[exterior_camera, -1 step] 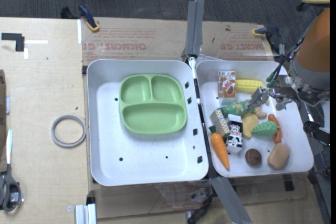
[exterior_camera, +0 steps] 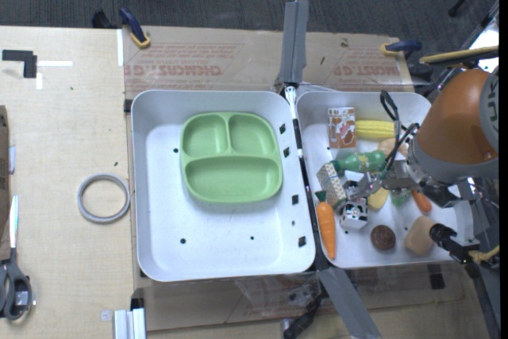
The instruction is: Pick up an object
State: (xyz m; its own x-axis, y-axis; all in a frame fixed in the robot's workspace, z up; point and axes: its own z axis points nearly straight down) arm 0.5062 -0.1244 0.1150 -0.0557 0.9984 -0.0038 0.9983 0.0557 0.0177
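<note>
– One hand [exterior_camera: 367,188], low in the right bin [exterior_camera: 413,101], in the thick of the clutter. Is it apart or together?

– That cannot be told. From above, the wrist and the dark parts under it blur into the toys, and nothing can be seen clamped in it.

– So what lies closest?

– By the look of it, the black-and-white cow-patterned toy [exterior_camera: 354,215]. It sits just beside the hand, toward the bin's near edge and slightly toward the divider. A crumpled silver wrapper [exterior_camera: 331,179] lies just on the divider side, and a green toy [exterior_camera: 357,163] just on the far side.

– And further out?

– An orange carrot [exterior_camera: 326,229] lies along the divider wall, its long axis running near to far, with the leafy end toward the hand. A brown round piece [exterior_camera: 383,237] and a tan lump [exterior_camera: 418,236] sit near the front edge. A corn cob [exterior_camera: 373,129] lies crosswise at the back next to a small carton [exterior_camera: 341,128].

– The left bin?

– It holds a green divided plate [exterior_camera: 232,158], well apart from the hand and across the wall.

– Then the coming move likely turns on a short shift toward the near edge, over the cow-patterned toy. The arm [exterior_camera: 452,127] reaches in from the right, so that side is open to it. The crowding is the risk: the wrapper and the carrot could be nudged or caught instead.
</note>
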